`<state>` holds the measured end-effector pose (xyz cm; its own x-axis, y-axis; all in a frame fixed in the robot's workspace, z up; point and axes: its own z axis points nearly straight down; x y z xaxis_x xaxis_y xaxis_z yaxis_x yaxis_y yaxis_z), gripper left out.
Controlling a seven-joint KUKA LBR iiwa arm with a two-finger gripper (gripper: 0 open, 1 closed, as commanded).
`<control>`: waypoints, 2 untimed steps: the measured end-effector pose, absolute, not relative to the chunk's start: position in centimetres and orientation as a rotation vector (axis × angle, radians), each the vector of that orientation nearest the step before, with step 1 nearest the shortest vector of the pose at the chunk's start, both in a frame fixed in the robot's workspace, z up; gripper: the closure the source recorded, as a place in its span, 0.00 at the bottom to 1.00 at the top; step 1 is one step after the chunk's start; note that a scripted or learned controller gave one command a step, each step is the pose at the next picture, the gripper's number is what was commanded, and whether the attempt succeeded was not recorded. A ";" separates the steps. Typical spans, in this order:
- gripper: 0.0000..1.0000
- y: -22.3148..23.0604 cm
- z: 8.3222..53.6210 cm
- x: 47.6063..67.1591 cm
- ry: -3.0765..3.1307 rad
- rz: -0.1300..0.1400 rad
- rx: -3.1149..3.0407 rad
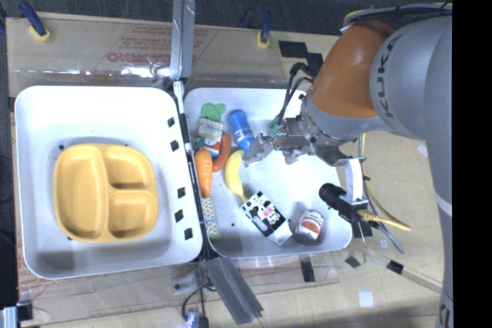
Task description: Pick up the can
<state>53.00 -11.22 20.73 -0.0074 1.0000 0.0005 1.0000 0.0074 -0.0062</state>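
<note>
The small red-and-white can lies near the right bin's front wall, with the black-and-white cow-patterned carton just beside it on its left. Bare white floor lies open behind it. The grey arm with its orange band hangs over the bin's right half. A yellow banana, orange carrot and blue bottle crowd the left side.

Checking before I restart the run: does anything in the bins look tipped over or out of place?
The can lies on its side near the right bin's front edge, beside the toppled milk carton. The blue bottle also lies flat. No spills or damage visible.
</note>
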 end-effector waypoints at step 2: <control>0.00 -11.8 20.3 49.3 -1.869 0.005 -2.523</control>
<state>49.30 -11.84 20.26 0.2915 0.9566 -0.0011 0.9566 -0.2915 -0.0035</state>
